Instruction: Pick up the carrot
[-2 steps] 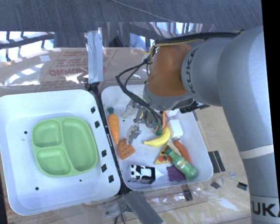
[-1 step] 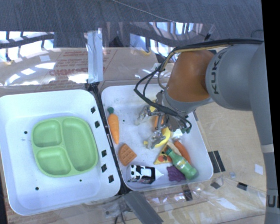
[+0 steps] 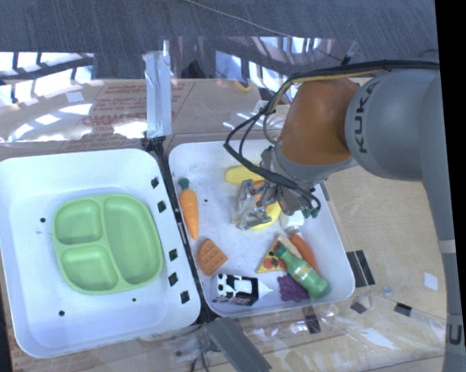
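**Carrot pick: approach not yet lined up**

While the arm (image 3: pixel 390 127) hangs over the right bin (image 3: pixel 336 249), the step in hand reads as the reach toward the carrot, and no grasp has been made. To do it well, my judgement is that the wrist should carry toward the bin's left wall, turn so the jaws straddle the carrot's narrow width, then descend straight, leaving room from the wall. Landmark for all places: the right bin. The left bin (image 3: pixel 15 249) beside it holds a green divided plate (image 3: pixel 108 242). The gripper (image 3: pixel 255 207) sits near the bin's middle, above a yellow toy (image 3: pixel 270 215); nothing shows between its fingers, and whether they stand apart or together I cannot tell. The carrot (image 3: pixel 190 213) lies lengthwise just inside the bin's left wall, green top toward the far edge, well left of the gripper and apart from it. A waffle-like piece (image 3: pixel 211 256) lies just beyond its tip, toward the near edge.
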`<control>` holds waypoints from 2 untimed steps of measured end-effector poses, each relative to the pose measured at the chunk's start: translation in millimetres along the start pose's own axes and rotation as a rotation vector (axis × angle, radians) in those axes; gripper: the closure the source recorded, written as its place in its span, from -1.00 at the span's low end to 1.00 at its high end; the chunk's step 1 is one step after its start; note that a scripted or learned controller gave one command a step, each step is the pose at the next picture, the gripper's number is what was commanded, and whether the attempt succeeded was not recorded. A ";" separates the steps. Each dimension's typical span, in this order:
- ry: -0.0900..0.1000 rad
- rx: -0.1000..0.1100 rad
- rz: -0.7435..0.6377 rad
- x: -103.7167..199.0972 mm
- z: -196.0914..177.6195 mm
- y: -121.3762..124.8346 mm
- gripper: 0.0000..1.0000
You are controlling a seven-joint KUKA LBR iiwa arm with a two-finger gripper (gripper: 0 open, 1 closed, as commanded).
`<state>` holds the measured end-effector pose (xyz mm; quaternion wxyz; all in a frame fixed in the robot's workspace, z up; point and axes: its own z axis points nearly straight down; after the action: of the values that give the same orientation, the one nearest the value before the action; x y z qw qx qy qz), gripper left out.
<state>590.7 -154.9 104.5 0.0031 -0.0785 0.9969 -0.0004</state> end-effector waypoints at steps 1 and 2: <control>0.000 0.000 -0.001 0.1 0.2 0.1 -1.00; -0.002 0.001 -0.003 -1.2 -10.5 0.5 1.00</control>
<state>591.7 -154.2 114.9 0.0042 -0.0801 0.9968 -0.0008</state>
